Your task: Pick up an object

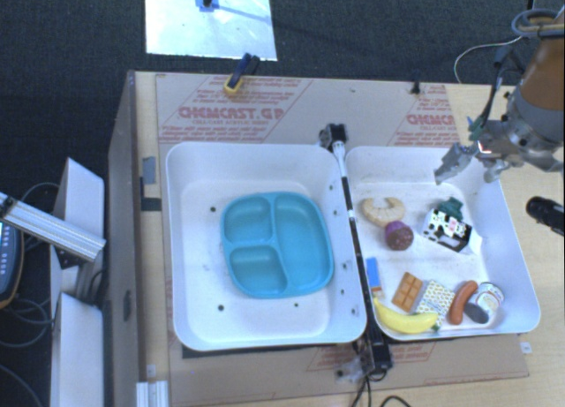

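Counting — 2 bins (203,326), 1 blue tray (275,244), 1 banana (404,318).

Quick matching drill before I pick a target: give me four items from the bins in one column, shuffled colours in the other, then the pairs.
Things:
1. divided plate
2. banana
3. round fruit
4. sausage

Colours:
A. yellow
B. orange-red
C. light blue
D. dark purple

Pairs: 1-C, 2-A, 3-D, 4-B
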{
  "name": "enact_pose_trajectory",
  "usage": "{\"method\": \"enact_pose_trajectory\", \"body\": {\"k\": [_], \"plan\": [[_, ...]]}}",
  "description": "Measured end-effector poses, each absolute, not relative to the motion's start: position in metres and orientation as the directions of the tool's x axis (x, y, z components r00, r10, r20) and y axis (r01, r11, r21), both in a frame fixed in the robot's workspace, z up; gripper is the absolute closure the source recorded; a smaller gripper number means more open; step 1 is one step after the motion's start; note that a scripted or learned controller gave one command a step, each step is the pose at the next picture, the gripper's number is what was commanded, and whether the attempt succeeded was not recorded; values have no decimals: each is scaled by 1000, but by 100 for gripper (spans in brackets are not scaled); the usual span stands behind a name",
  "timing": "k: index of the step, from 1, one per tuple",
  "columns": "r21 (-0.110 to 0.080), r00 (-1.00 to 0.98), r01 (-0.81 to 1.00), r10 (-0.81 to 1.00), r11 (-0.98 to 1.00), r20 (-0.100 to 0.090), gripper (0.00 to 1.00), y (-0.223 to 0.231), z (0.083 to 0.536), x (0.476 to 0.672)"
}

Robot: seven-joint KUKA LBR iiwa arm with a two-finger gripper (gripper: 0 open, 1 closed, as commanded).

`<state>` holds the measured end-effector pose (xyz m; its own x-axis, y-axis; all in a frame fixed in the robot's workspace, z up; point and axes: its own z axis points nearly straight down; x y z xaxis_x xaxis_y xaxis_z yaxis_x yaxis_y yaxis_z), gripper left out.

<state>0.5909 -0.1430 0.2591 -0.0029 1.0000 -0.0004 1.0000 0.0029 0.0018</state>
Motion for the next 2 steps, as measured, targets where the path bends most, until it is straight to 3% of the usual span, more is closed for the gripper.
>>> {"method": "enact_pose_trajectory", "body": {"k": [1,2], "plan": [[-1,-4,1000,1000,4,0,0,-112,163,592],[3,-2,1000,1000,2,0,0,-98,100,590]]}}
